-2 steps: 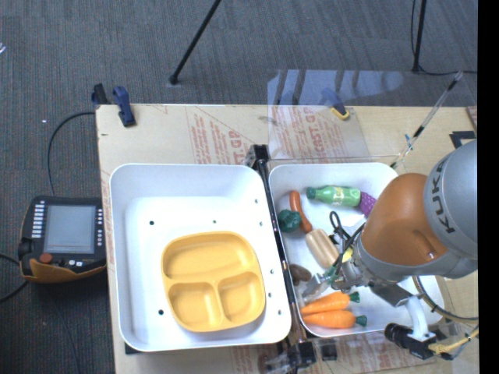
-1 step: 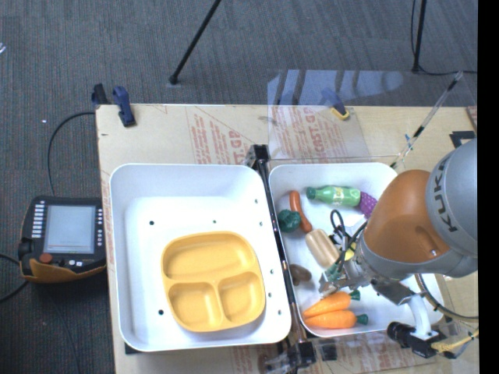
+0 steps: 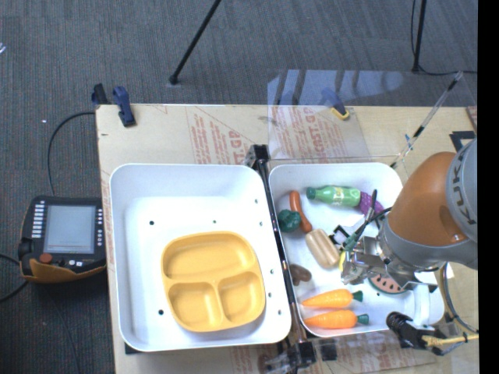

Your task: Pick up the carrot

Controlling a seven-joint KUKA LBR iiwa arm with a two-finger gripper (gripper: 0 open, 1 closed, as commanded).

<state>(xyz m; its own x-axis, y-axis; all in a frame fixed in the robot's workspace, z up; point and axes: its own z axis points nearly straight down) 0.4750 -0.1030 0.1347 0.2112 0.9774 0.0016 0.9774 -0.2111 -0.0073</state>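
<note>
Carrot [image 3: 330,298] just below the jaws [image 3: 352,269], apart.

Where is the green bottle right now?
The green bottle lies on its side at the far end of the right bin, between the sausage and a purple toy.

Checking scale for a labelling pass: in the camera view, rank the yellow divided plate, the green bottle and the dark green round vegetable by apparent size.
1. Yellow divided plate
2. Green bottle
3. Dark green round vegetable

Tool [image 3: 352,265] hovers just above carrot [image 3: 331,298] in right bin [image 3: 390,174].
</note>
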